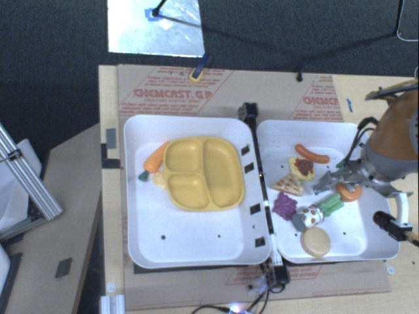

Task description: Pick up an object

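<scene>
A: Where is the gripper (pixel 325 183) right now?

B: Low over the right bin (pixel 350 244), reaching in from the right. Its metal tips sit between the pizza slice (pixel 289 185) and a small orange piece (pixel 349 191) that lies just beside the wrist. Whether the fingers are spread or closed I cannot tell; the tips blur together against the white floor.

A: Is anything held?

B: Nothing shows between them, so I'd say no.

A: What is nearest to take?

B: The pizza slice, just to the left of the tips, with a red and yellow piece (pixel 302 169) touching its upper edge. A hot dog (pixel 311 154) lies above that. Below the tips a green piece (pixel 329 205) slants down, and a purple cluster (pixel 284 205) and a tan bun (pixel 316 242) lie further out.

A: How would they handle?

B: They look like toy plastic food: light, stiff, rather slick. The pizza lies flat, so pinching its edges looks awkward. The hot dog seems better, taken across its narrow middle.

A: And the other bin?

B: The left bin (pixel 141 244) holds a yellow divided plate (pixel 200 173) with a carrot (pixel 156 157) at its left edge.
</scene>
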Action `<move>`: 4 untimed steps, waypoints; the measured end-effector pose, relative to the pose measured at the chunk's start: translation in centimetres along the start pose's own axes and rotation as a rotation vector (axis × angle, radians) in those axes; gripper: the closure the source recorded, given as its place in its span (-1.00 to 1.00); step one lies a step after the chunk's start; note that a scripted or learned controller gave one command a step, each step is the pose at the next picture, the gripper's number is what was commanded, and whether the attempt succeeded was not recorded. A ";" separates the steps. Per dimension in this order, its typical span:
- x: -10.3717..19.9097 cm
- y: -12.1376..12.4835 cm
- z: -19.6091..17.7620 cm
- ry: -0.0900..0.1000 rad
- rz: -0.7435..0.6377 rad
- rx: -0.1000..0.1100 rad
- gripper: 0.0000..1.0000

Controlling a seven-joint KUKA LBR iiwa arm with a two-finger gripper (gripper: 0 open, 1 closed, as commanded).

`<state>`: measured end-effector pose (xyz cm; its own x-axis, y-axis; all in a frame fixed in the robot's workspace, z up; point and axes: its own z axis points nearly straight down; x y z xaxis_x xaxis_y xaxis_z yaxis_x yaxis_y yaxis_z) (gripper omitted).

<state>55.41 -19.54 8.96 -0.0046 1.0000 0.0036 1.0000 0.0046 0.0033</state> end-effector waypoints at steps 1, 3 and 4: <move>-0.4 0.2 -1.2 -0.014 0.001 -0.014 1.00; -0.8 1.1 -13.4 -0.005 0.000 -0.001 1.00; -0.8 1.2 -13.5 -0.004 0.000 0.001 1.00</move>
<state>56.53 -20.35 22.43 -0.0050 1.0000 -0.0007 1.0000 0.0050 0.0023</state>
